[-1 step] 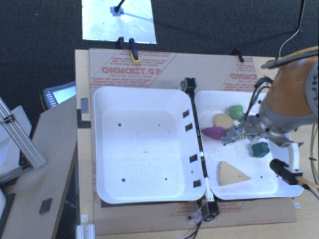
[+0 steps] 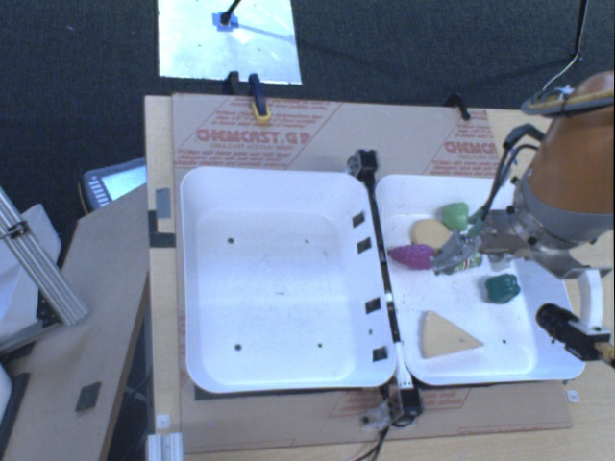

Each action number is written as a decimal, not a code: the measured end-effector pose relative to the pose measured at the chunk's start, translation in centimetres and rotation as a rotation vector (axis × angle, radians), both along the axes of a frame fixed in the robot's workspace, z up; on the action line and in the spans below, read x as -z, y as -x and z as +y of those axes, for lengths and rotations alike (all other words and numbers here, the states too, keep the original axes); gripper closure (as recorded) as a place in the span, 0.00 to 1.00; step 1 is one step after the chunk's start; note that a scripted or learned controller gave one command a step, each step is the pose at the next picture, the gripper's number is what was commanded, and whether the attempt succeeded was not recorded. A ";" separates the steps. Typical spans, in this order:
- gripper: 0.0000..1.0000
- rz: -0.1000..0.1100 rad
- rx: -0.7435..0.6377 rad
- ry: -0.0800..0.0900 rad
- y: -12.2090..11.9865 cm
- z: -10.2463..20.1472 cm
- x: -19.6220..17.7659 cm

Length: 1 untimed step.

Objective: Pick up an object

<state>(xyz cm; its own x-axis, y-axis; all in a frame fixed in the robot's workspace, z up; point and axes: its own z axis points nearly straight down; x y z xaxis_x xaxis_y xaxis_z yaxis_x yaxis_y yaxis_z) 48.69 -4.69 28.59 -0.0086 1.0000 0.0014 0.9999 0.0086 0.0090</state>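
The tool (image 2: 458, 255) hovers low over the right bin (image 2: 538, 353); whether it is spread cannot be told. Just beside it lie a purple object (image 2: 412, 254), a yellow one (image 2: 430, 231), a green one (image 2: 454, 214) and a dark green one (image 2: 501, 287).

You cannot tell how the gripper (image 2: 458, 254) stands, because its fingertips are small and blurred against the right bin (image 2: 480, 371). The arm (image 2: 577, 161) is cut off by the picture's right edge and hides that bin's far right corner. The yellow object (image 2: 430, 231) lies partly hidden behind the gripper.
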 end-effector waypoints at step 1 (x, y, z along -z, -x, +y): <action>0.00 -0.013 0.001 0.001 -0.1 1.7 -20.6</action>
<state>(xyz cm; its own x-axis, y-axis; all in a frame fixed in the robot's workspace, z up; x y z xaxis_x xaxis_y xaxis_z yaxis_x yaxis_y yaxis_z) 48.75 -3.01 49.22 -0.0073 1.0000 0.0001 0.9997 0.0073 0.0222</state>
